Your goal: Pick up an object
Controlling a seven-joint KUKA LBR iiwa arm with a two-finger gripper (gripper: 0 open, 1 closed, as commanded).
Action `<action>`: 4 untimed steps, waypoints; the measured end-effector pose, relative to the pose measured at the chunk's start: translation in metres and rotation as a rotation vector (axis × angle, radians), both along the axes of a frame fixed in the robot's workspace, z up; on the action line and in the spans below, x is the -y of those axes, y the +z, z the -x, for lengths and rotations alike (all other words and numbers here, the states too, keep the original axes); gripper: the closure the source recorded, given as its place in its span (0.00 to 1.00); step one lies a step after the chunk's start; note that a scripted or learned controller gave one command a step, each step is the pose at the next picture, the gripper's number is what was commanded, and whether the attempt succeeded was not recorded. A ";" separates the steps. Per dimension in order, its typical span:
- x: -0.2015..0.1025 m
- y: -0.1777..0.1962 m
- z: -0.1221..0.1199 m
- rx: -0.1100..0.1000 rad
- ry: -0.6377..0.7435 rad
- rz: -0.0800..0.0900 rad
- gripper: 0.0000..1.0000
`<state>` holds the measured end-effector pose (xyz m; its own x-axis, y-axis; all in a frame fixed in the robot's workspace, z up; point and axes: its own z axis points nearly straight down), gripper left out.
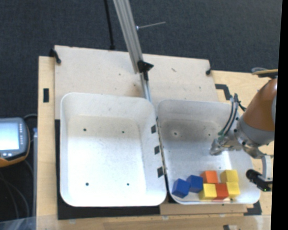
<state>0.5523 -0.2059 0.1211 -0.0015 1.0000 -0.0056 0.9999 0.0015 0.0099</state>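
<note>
The end effector (218,147) hangs over the right bin (192,114), near its right wall; whether it is released or clenched I cannot tell. The blocks sit clustered at that bin's front edge, apart from it: two blue blocks (187,184) (touching each other), an orange block (211,176), a red block (221,190), and yellow blocks (230,177) around them; the left bin (108,148) lies beside it on the table (46,131).

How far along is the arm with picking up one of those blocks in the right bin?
Done: the gripper is over the right bin, above and apart from the blocks. In hand: nothing shows between its tips. Left: descend onto a block and lift it; the two blue blocks, the orange one, the red one and the yellow ones all lie clustered at the bin's near edge.
</note>
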 end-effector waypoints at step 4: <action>-0.098 0.099 -0.033 -0.016 0.002 -0.006 1.00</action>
